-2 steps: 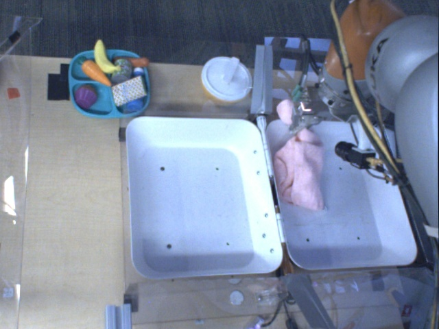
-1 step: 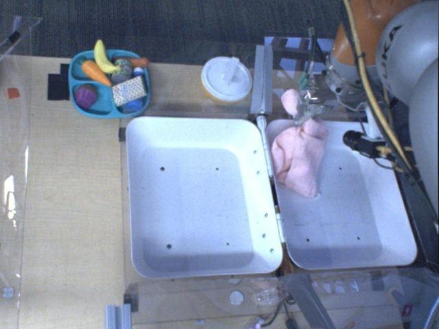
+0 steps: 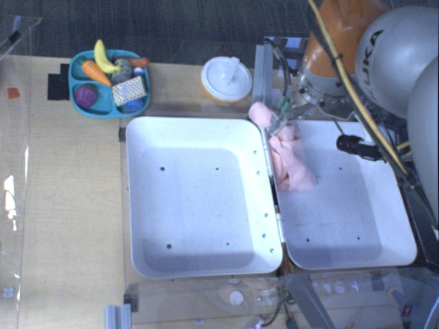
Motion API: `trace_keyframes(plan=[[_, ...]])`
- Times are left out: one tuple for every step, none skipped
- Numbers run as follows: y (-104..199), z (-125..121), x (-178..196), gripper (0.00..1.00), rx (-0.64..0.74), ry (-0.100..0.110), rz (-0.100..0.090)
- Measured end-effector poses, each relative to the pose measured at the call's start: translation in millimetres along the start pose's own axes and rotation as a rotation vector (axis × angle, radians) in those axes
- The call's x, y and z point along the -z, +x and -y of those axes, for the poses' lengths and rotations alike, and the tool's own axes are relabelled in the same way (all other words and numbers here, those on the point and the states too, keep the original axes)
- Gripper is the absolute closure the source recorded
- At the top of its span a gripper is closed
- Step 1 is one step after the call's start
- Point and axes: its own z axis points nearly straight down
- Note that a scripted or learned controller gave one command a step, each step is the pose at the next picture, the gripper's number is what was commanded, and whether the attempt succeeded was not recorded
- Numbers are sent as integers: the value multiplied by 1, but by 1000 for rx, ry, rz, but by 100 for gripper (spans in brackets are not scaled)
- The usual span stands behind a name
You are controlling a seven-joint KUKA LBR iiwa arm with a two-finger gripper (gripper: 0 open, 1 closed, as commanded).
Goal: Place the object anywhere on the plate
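Nearest the camera sits the pale wooden tabletop (image 3: 68, 252), carrying two shallow white plastic bins side by side. The left white bin (image 3: 199, 197) shows a bare floor with a few small dark holes. The right white bin (image 3: 350, 211) holds a soft pink cloth-like object (image 3: 291, 163), which lies crumpled against the bin's left wall, with its upper end draped over the far left corner of the rim. The tool (image 3: 282, 115) of the grey arm with the orange band (image 3: 343, 12) hangs just above that upper end of the pink object; I cannot tell whether it is apart or together, nor whether it grips the cloth. Farther back, beyond the bins, a round white plate with a yellowish rim (image 3: 226, 79) rests on the tabletop, near the pink object's upper end but apart from it. To the far left stands a blue compartment tray of toy food (image 3: 110, 82), with a yellow banana and an orange carrot among its pieces.
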Motion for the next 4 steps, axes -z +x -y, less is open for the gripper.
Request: trace_keyframes(plan=[[56,-10,13,100,402,-2,0],[111,-15,3,100,804,-2,0],[133,-19,9,100,1076,-4,1],[133,-19,10,0,1076,-4,2]])
